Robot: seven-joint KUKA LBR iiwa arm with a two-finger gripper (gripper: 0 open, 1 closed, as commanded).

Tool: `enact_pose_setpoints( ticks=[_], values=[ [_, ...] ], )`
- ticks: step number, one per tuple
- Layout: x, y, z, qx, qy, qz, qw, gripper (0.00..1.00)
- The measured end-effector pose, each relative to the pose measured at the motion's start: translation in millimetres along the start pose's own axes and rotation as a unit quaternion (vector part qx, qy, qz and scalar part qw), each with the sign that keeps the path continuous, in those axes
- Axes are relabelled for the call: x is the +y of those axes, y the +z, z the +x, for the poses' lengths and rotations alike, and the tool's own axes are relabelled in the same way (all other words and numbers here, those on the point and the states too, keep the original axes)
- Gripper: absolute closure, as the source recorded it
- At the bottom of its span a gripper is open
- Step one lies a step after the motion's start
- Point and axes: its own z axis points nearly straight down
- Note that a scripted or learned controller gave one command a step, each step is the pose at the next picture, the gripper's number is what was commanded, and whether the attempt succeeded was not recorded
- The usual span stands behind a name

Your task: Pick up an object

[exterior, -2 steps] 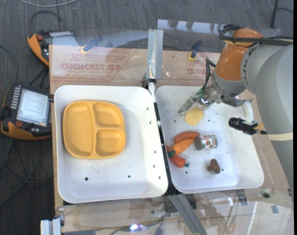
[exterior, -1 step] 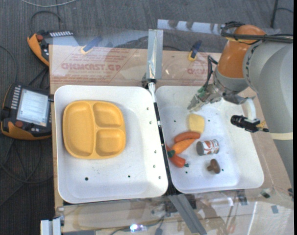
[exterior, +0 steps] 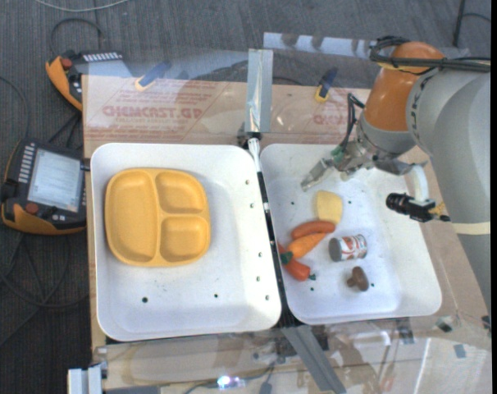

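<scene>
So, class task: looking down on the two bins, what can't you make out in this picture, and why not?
- Gripper, camera view: fingers small and blurred against the white right bin; open or shut is unclear.
- Small can: label too small to read.
- Brown lump: too small to identify.
- Carrots: overlapping, so their number is uncertain.
- Handheld screen: text washed out by glare.

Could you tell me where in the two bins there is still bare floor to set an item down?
The left bin has open floor along its near edge and its right side, beside the yellow divided plate. In the right bin, bare floor lies along the right wall. Its middle is crowded: yellow piece, carrots, small can, brown lump, with the end effector above them.
</scene>
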Motion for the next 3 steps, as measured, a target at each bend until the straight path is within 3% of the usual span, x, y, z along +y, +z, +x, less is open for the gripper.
enact_pose_setpoints(
  ticks=[1,2,3],
  values=[
    [-48,9,39,0.003,-0.007,0.000,1.0000,0.00],
    [-120,8,35,0.003,0.067,-0.002,0.9977,0.00],
    [-47,10,36,0.004,-0.008,-0.001,1.0000,0.00]
  ],
)
